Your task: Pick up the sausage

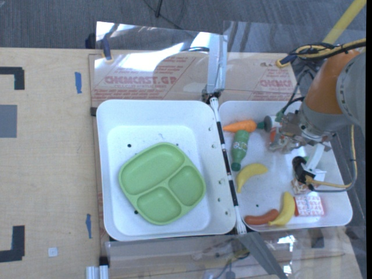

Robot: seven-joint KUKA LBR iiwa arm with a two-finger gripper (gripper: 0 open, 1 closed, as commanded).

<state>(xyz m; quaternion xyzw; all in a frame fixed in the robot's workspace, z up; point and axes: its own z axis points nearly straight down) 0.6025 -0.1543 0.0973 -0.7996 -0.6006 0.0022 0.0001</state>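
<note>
Sausage (261, 217) lies untouched at the lower right; pincer (283, 138) hovers upper right, grip state unclear, pickup all ahead.

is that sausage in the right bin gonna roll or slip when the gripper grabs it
The sausage looks smooth and rounded, so it may slip or roll under a pinch. It lies against the bin's near rim, touching a banana, which could block the fingers. It is probably a light plastic toy.
</note>
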